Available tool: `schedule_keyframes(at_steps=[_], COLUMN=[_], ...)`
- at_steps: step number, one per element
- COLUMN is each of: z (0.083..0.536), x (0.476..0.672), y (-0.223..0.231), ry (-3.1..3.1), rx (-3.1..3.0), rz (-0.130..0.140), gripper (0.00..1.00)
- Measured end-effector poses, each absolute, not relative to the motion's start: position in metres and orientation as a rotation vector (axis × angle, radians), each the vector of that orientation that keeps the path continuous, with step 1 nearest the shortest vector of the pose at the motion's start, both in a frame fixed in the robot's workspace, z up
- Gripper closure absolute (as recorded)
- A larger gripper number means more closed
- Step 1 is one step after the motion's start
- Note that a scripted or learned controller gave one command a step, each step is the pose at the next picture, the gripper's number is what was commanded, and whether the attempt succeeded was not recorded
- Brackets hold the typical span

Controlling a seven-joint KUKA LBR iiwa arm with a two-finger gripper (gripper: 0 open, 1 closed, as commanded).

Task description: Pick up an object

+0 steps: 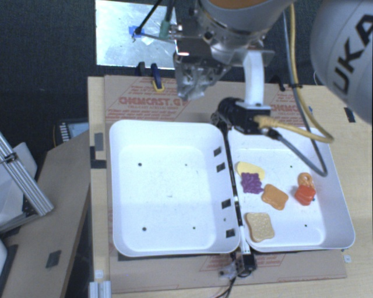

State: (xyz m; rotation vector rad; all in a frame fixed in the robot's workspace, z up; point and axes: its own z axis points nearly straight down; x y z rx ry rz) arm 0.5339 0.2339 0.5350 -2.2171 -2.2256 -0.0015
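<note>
arm: reached in from the right, big and grey | wrist: high up at the top | gripper (195,81): pointed down, blurry, nothing seen in it

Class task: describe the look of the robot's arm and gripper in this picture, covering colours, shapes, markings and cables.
The arm is a bulky, rounded grey shell carrying part of the dark "KUKA" lettering. An orange band rings it above the wrist. Below hangs the gripper, a blocky silver metal unit with a small red light. A yellow cable and dark cables run alongside.
</note>
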Motion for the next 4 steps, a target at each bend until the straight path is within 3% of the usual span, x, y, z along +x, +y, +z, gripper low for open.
schedule_keyframes(at_steps=[1, 2, 3, 4], z=[0.535, 0.535, 0.535, 0.546], x=[0.499, 0.486, 0.486, 0.487], y=[0.184, 0.236, 0.234, 0.235], ry=[-2.220, -2.229, -2.226, -2.230], rx=[-2.221, -2.213, -2.217, -2.213], rz=[0.001, -0.004, -0.003, -0.008], gripper=[1.00, 1.00, 0.00, 1.00])
